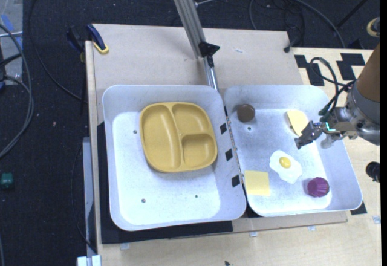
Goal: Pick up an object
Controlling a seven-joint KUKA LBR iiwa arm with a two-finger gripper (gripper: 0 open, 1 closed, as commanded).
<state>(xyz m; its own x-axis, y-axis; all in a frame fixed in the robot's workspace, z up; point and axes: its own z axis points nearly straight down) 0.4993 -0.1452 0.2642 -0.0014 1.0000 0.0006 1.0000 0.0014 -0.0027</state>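
In the right bin [338, 156] lie a brown round piece [245, 113], a pale yellow wedge [296, 120], a toy fried egg [285, 165], a yellow square slice [257, 183] and a purple ball-like piece [317, 187]. My gripper [309, 135] hangs over the right side of this bin, just right of the yellow wedge and above the egg. Its dark fingers point left and down. I see nothing between them.
The left bin [121, 156] holds a yellow divided plate [178, 136]. A metal pole [187, 11] slants down to the seam between the bins. Cables lie on the dark floor around the bench.
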